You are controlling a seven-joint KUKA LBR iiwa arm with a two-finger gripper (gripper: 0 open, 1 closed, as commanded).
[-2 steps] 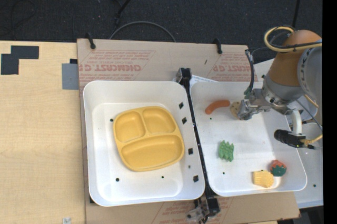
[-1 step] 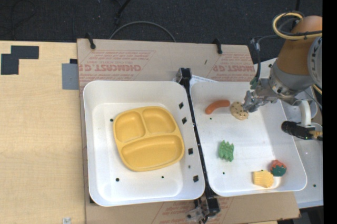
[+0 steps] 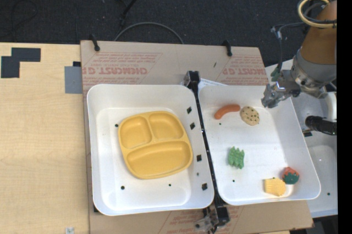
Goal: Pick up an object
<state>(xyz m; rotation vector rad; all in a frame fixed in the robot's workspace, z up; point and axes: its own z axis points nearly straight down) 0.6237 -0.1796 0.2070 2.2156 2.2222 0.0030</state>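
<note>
The right bin (image 3: 275, 134) holds an orange sausage-shaped toy (image 3: 226, 111), a speckled tan cookie (image 3: 249, 115), a green leafy toy (image 3: 236, 157), a yellow cheese wedge (image 3: 275, 187) and a red-and-green strawberry toy (image 3: 291, 176). My gripper (image 3: 270, 98) hangs over the bin's far right part, a little right of and above the cookie. No object sits between its tips.
The left bin (image 3: 104, 117) carries a yellow divided tray (image 3: 155, 144). A black clip divider (image 3: 199, 134) runs between the two bins. Cardboard (image 3: 165, 65) lies under both. The arm's orange band (image 3: 319, 43) rises at the right edge.
</note>
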